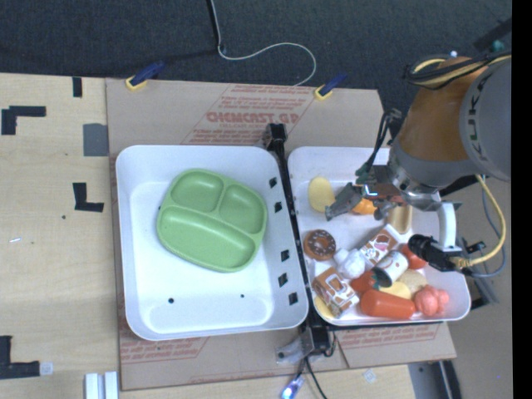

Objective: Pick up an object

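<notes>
**Over the right bin, hand goes low among the toys**

Over the right bin [462, 304], the hand [356, 199] hangs low, grey fingers spread a little, nothing between them that I can make out. An orange piece [365, 207] sits just beside the tips, a yellow toy [322, 192] close by. The donut [320, 244] and the heap lie nearer the front. The green plate [212, 219] rests alone in the left bin [137, 248], well apart. My guess: it's lining up on that orange piece.

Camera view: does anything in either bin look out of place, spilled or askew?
Nothing spilled or damaged. The green divided plate lies flat but turned at an angle in the left bin. The toy food is heaped toward the right bin's near corner, with the gripper over its far end beside a yellow piece.
</notes>
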Action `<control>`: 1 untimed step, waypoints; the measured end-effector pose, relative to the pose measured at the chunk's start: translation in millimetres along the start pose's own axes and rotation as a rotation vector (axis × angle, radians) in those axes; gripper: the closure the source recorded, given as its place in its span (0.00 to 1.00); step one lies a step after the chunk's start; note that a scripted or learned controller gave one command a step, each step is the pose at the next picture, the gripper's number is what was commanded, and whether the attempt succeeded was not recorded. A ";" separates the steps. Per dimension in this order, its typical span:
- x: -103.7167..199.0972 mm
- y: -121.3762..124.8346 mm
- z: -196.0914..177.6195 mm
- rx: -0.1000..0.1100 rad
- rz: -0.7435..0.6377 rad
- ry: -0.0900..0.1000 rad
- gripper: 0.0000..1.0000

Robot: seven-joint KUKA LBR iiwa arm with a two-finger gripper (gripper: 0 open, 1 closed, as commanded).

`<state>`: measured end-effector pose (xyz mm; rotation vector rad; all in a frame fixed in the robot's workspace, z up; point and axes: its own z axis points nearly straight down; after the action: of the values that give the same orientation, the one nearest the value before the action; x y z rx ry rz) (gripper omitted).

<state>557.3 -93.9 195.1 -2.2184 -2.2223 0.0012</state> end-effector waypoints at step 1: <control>42.4 -76.3 4.6 0.007 0.000 0.002 0.00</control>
<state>480.9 -51.6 190.6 -2.2135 -2.2176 0.0067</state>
